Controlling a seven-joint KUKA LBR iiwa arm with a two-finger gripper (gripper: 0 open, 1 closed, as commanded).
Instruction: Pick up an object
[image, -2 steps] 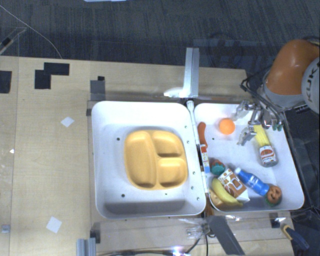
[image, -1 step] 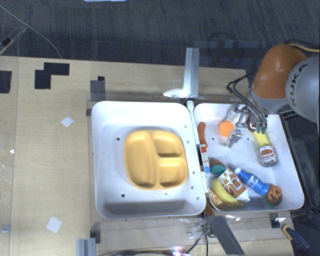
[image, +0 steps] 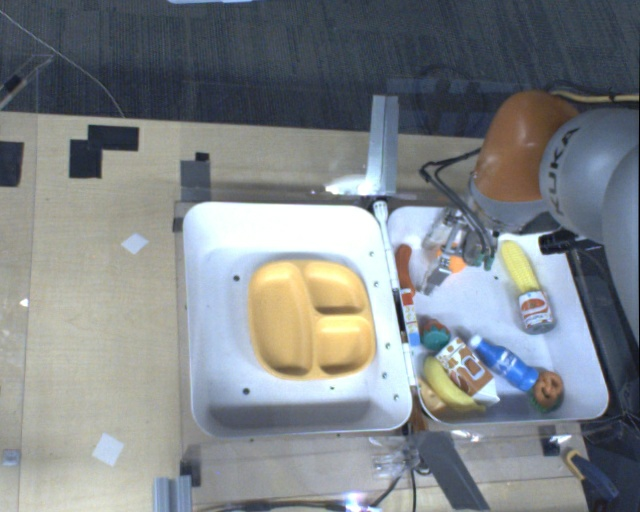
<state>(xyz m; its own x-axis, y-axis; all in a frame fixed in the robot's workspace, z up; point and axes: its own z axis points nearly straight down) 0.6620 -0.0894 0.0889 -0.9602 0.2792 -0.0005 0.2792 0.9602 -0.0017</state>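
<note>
My gripper (image: 443, 258) hangs low over the back left part of the right bin (image: 590, 390). A small orange object (image: 456, 265) lies right against it, and I cannot tell whether it is held. To the gripper's left, a red sausage (image: 403, 266) lies along the bin wall. On the other side lie a yellow corn cob (image: 517, 263) and a small can (image: 536, 311). Nearer the front are a teal item (image: 435, 338), a brown packet (image: 463, 366), a banana (image: 443, 387), a blue bottle (image: 506, 364) and a brown-orange item (image: 547, 388).
The left bin (image: 215, 250) holds a yellow divided tray (image: 308, 316). A metal post (image: 383, 150) stands behind the wall between the bins. The grey arm with its orange band (image: 520, 150) covers the right bin's back right corner.
</note>
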